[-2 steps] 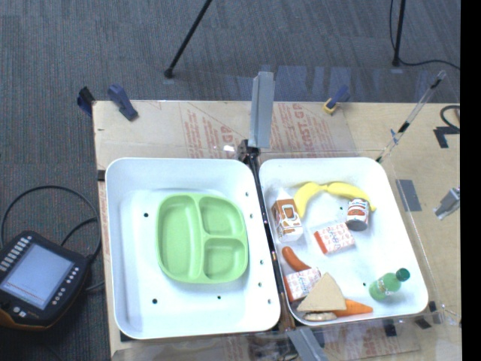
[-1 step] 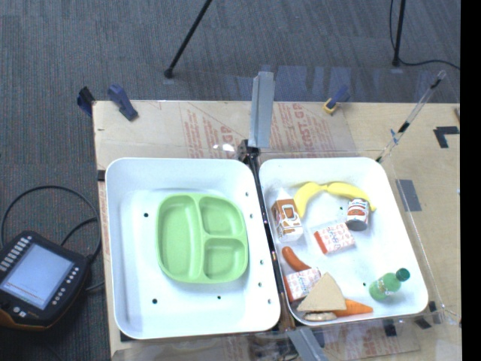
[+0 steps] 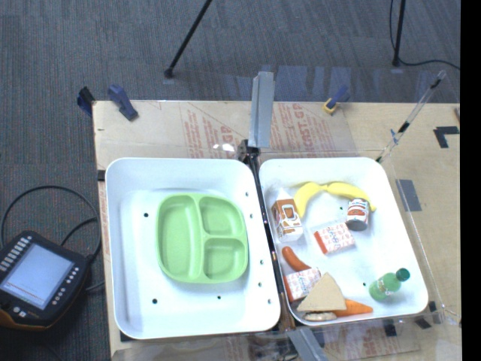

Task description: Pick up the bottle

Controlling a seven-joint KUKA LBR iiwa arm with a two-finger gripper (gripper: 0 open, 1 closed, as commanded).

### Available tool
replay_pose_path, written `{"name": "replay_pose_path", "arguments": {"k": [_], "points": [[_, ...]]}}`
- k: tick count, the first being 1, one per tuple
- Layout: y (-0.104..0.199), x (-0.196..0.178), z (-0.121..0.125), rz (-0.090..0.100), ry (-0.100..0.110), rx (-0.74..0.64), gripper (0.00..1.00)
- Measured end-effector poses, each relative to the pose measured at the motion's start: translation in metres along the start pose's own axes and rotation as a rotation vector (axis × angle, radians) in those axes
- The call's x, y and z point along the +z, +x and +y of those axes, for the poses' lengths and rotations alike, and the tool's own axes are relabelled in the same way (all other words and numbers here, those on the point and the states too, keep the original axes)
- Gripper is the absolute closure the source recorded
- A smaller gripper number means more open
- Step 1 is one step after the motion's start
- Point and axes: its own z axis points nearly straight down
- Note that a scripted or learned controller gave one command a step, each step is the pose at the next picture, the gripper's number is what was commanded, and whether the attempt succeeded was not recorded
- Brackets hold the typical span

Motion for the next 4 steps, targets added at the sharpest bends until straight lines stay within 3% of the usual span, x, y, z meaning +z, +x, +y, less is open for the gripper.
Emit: {"name": "replay_pose_path", "arguments": {"k": [1, 4], "points": [[0.001, 0.0095, -0.0018, 0.003, 0.002, 0.014, 1.0], [0.0029, 0.0097, 0.0, 0.004, 0.002, -0.203, 1.0]]}}
